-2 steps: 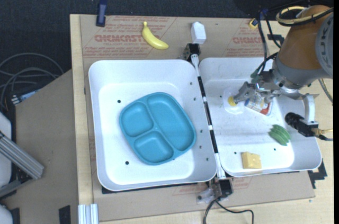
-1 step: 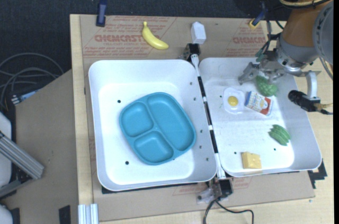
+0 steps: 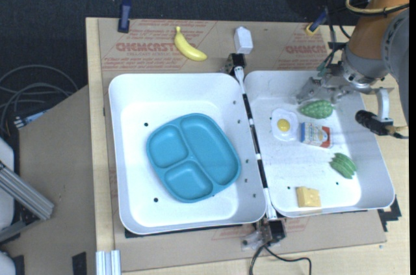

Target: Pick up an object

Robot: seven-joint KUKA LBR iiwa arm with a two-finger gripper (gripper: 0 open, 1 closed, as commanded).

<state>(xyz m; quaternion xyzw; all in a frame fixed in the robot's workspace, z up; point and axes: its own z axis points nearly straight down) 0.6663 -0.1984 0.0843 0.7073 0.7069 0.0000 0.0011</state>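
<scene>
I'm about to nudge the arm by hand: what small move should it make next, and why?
Probably a short straight descent onto the green bumpy item. The gripper hangs just above it at the back of the right bin, and nothing shows between its fingers. The fried egg and small packet lie close by, so drifting sideways risks catching them.

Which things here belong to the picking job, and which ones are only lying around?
Belonging to the job:
gripper, over the right bin
green toy below it
fried egg
small packet
green vegetable
cheese wedge

Only lying about:
blue divided plate in the left bin
banana on the bench
</scene>
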